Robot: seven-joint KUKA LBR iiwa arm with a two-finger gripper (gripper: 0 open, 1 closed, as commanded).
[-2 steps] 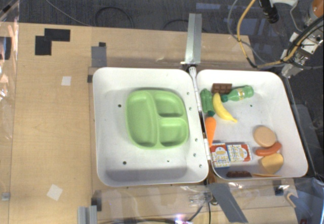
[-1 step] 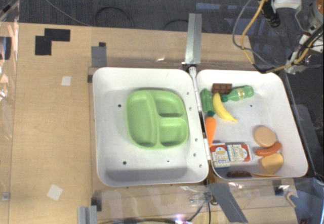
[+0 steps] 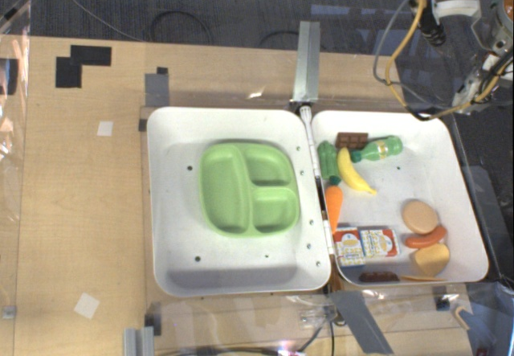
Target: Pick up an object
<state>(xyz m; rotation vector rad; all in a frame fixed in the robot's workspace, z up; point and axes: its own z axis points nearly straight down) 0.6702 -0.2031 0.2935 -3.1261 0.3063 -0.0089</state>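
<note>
The right bin (image 3: 458,186) holds all the things that can be picked: a banana (image 3: 354,173) lying against a green bottle (image 3: 377,149) and a small brown bar (image 3: 351,139), a carrot (image 3: 333,206) along the inner wall, a flat printed box (image 3: 366,243), and in the near corner a round bun (image 3: 420,216), a sausage (image 3: 425,236) and an orange piece (image 3: 432,259) packed close together. The left bin (image 3: 161,210) bears only a green divided plate (image 3: 247,188).

The arm (image 3: 490,33) is at the far right, beyond the bin's far corner, so every object lies below and to the left of the jaws, well apart from them. Whether the jaws are open or closed I cannot tell; they are hidden among the cables (image 3: 401,65).

For a good grasp, I think the bun is the best choice, because it has free floor on its far and left sides. The gripper should come straight down over it and close across its width. The banana group is crowded, so a finger can land on a neighbour there.
</note>
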